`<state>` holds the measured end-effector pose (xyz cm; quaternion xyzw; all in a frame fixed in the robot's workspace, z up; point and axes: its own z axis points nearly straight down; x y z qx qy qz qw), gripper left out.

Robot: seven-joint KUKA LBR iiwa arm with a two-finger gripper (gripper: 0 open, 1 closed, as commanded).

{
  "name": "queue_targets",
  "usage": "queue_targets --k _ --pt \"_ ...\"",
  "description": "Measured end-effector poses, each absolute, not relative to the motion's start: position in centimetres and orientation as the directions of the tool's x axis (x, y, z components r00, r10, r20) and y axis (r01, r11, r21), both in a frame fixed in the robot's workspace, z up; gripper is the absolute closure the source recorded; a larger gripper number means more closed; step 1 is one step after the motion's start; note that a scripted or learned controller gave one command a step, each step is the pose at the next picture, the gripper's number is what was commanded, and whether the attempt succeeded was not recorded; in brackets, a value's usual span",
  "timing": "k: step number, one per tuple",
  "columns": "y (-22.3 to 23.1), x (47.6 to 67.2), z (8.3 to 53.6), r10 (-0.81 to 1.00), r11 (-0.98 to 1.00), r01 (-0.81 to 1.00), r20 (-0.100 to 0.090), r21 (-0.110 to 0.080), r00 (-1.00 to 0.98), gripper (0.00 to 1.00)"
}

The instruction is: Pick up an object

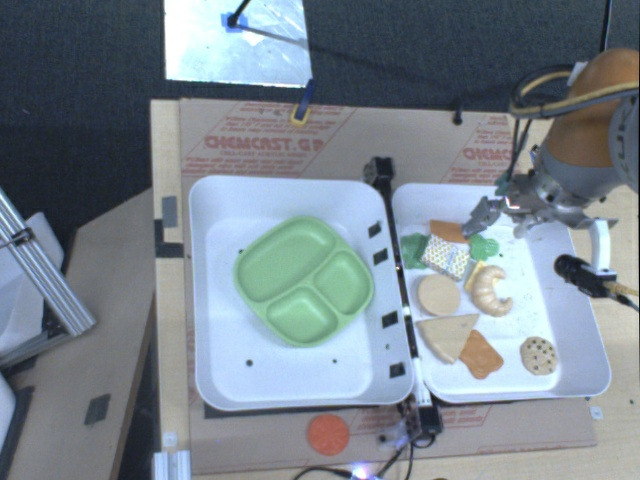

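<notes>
Front edge: orange disc [328, 432] on the counter [250, 138], outside both bins.
Right bin [575, 373]: cookie [539, 355], cheese wedge [448, 336], croissant [490, 290], wrapped snack [446, 257] (all crowded together).
End effector [497, 211]: hovering over the bin's back, open or closed, can't tell.
Nearest pick: green piece [484, 247], just below-left of it, croissant beside it.
Left bin [215, 268]: green divided plate [303, 280].

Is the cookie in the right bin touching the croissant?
Apart. The camera view shows bare white bin floor between the cookie, near the front right corner, and the croissant, which lies farther back toward the middle.
</notes>
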<state>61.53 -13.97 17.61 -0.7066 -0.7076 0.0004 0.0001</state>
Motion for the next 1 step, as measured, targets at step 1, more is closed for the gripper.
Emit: queue_targets --k 1 --pt "-13.61 61.07 13.29 1.0 0.001 1.0 0.0 -0.002 -0.001 0.0"
